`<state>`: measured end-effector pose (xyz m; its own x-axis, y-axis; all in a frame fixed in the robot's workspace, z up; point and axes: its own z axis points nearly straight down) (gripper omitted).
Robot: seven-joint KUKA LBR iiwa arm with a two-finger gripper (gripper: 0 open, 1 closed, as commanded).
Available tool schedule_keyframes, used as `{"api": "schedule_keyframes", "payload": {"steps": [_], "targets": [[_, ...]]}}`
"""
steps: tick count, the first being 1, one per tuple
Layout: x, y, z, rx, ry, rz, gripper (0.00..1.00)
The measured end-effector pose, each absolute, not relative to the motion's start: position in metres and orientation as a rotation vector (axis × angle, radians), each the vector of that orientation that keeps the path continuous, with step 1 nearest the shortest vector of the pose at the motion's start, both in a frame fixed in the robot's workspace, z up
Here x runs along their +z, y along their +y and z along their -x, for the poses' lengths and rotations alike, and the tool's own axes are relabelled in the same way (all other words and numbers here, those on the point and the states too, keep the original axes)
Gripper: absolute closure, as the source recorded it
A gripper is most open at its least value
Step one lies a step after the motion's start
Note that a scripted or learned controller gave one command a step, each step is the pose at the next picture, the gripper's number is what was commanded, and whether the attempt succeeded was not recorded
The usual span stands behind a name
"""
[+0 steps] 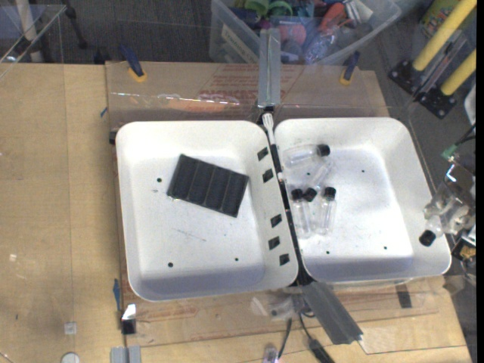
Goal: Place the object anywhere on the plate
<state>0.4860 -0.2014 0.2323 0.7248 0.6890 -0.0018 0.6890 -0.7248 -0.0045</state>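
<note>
A dark ribbed rectangular plate lies tilted in the left bin, toward its upper middle. Several clear vials with black caps lie in a loose cluster at the left side of the right bin, and one more vial sits just above them. My gripper is at the far right rim of the right bin, largely cut off by the picture's edge. A small black cap, like those on the vials, shows just below and left of it. Whether that vial is held is unclear.
A black-marked divider runs between the two bins. Behind them stands a clear tub of colourful toys. Yellow tubes and black hardware sit at the back right. Bare wooden bench stretches to the left.
</note>
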Motion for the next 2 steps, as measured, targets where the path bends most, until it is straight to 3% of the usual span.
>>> {"api": "schedule_keyframes", "payload": {"steps": [2], "targets": [[0.146,-0.212,-0.48,0.006,-0.795,3.02,1.0]]}}
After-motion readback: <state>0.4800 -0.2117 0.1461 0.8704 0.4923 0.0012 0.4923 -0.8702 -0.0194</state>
